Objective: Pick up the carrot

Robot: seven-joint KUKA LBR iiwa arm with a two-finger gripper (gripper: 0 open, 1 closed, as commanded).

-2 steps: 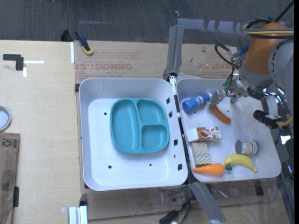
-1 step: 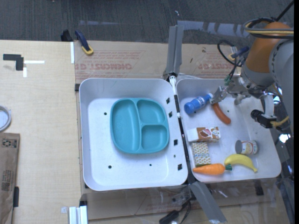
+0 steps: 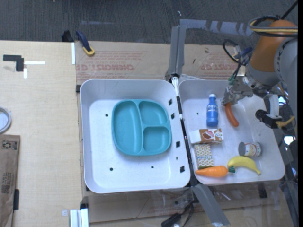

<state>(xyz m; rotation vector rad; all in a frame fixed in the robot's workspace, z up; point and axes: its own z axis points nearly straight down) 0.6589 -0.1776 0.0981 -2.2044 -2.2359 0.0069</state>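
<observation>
The carrot (image 3: 213,171) is orange with a green stub at its right end. It lies flat at the front of the right bin (image 3: 265,176), just left of a banana (image 3: 244,164). My gripper (image 3: 231,98) hangs at the back of that bin, far from the carrot. It is right over the upper end of an orange-red sausage-shaped item (image 3: 232,116), and I cannot make out whether it touches that item.
A blue bottle (image 3: 211,110) stands left of the gripper. Two snack packets (image 3: 206,136) (image 3: 203,155) and a small can (image 3: 249,149) lie mid-bin. The left bin (image 3: 94,126) holds a teal divided plate (image 3: 142,126).
</observation>
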